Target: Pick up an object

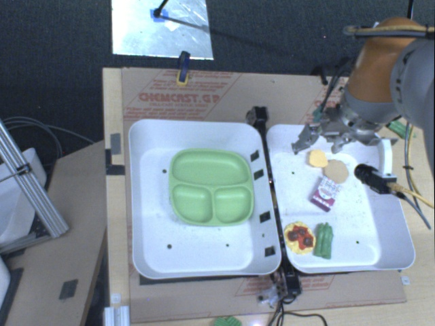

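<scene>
- Two shallow white bins sit side by side on the bench in the camera view. The gripper point(317, 147) hangs low over the far end of the right bin point(370, 240), and the grey and orange arm point(380, 60) reaches in from the right.
- The two fingers point(300, 145) are spread apart, with nothing clamped between them.
- A small yellow piece point(317, 158) lies on the bin floor just on the near side of the gripper, roughly in line with the gap between the fingers. Whether a finger touches it cannot be told.
- A tan disc point(336, 171) lies against the yellow piece, a little nearer the camera and to the gripper's right in the picture.
- A purple and white packet point(325, 194) lies just past the disc, further toward the camera from the gripper.
- At the near end of the same bin, well apart from the gripper, a yellow piece with red spots point(300, 237) lies beside a green vegetable point(323, 240).
- To the left of the gripper, the left bin point(149, 240) holds a green divided plate point(211, 186) with three compartments, lying flat near the bin's middle.
- A cardboard sheet with red print point(183, 95) lies under both bins. Beyond it, far to the gripper's left, a silver sheet point(160, 15) lies on the dark floor.
</scene>
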### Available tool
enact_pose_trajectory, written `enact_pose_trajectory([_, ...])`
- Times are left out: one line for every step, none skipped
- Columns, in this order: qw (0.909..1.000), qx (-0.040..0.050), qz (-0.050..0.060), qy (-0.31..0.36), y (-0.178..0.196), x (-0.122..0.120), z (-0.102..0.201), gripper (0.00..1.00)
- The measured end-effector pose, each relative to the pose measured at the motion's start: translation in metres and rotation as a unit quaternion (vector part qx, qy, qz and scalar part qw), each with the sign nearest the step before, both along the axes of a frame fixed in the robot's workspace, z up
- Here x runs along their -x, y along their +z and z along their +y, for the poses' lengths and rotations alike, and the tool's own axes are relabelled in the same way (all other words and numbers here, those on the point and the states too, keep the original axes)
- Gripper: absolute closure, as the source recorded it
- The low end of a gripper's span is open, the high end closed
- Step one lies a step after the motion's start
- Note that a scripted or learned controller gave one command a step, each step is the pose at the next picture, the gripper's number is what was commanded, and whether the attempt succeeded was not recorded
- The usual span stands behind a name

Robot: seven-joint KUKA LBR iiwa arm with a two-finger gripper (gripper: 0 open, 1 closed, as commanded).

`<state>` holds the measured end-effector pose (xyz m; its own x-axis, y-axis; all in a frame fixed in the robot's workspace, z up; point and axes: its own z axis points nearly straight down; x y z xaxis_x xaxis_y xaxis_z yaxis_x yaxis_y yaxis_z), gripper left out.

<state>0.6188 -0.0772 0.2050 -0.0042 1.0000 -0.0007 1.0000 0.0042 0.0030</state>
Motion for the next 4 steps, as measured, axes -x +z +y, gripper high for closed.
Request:
enact_pose_trajectory([1.0,0.0,0.0,0.0,0.0,0.0,0.0,0.0])
enact_pose_trajectory([1.0,0.0,0.0,0.0,0.0,0.0,0.0,0.0])
enact_pose_trajectory([1.0,0.0,0.0,0.0,0.0,0.0,0.0,0.0])
enact_pose_trajectory([1.0,0.0,0.0,0.0,0.0,0.0,0.0,0.0])
